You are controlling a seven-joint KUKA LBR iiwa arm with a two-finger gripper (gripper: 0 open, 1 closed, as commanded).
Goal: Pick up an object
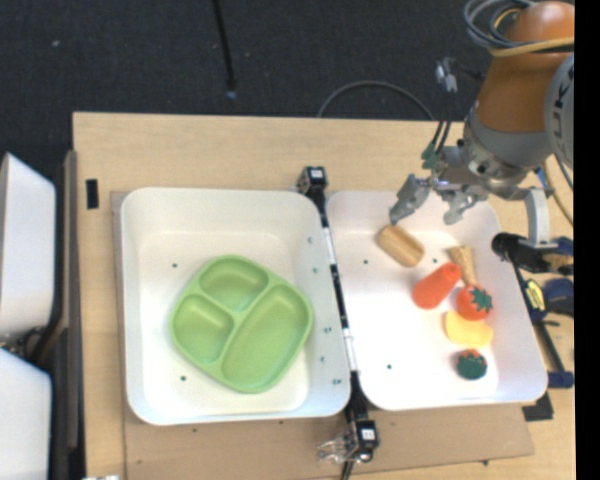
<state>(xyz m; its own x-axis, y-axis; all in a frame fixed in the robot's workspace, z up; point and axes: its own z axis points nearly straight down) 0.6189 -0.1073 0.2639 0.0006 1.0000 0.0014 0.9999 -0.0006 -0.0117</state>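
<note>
Right bin, back edge: tan roll (400,245), nearest the gripper.
Gripper (435,206): fingers spread, nothing between them, above the roll.
Right edge: orange piece (435,286), tomato (474,302), yellow piece (467,330).
Left bin (150,218): green divided plate (242,323).

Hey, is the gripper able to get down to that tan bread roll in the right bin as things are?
Probably yes. The gripper hangs open just above and right of the bread roll, which lies apart from the other toys, nothing covering it.
</note>
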